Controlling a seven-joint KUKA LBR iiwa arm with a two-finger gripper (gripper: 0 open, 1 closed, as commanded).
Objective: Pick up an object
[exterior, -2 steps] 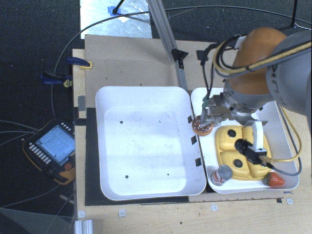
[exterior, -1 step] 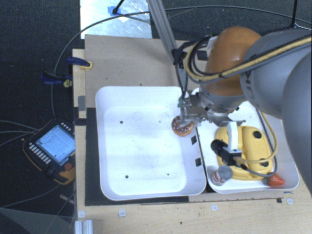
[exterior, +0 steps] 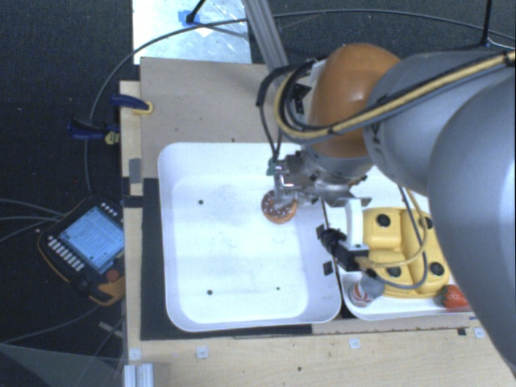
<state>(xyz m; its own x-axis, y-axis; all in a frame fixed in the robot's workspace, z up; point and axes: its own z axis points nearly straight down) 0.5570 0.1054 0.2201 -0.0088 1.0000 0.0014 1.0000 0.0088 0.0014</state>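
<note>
A small round brown object with a speckled pinkish top (exterior: 279, 209), like a little doughnut, is at the right side of the left white bin (exterior: 201, 248). My gripper (exterior: 282, 192) comes down from the orange-banded wrist (exterior: 347, 95) and its tip is right at the top edge of this object. Whether the object rests on the bin floor or hangs just above it is unclear from this angle. The bulk of the arm hides much of the right bin.
The right bin (exterior: 379, 311) holds a yellow blocky toy (exterior: 397, 240), a small red object (exterior: 454, 297) at its front right and a small round white-and-red piece (exterior: 360, 291). A teach pendant (exterior: 87, 244) lies left of the bench. Blue clamps (exterior: 121, 103) grip the board's left edge.
</note>
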